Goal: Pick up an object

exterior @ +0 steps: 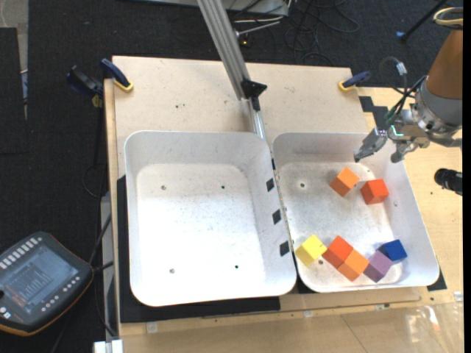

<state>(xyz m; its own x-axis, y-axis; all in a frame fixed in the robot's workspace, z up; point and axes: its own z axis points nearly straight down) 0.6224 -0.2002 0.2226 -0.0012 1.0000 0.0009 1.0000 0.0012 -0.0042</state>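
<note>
**Ana:** Camera view first: where does the gripper stand against the blocks?

**Ben:** It hangs over the far right part of the right bin, its two fingers spread apart with nothing between them. The nearest things are an orange block and a red-orange block, both lying just toward the near side of the fingertips, the orange one a little to the left, the red-orange one almost straight below in the picture.

**Ana:** So which would you go for?

**Ben:** My guess is the red-orange one; it calls for the shortest travel. Neither has a long axis, they are cubes, so only the turn of the faces matters.

**Ana:** And the rest?

**Ben:** A cluster in the near corner: a yellow block, two more orange ones touching, a purple block and a blue block. All look like matte foam or painted wood, with flat faces. The bin is smooth white plastic, speckled, with rounded walls. The left bin sits well apart from the gripper.
</note>
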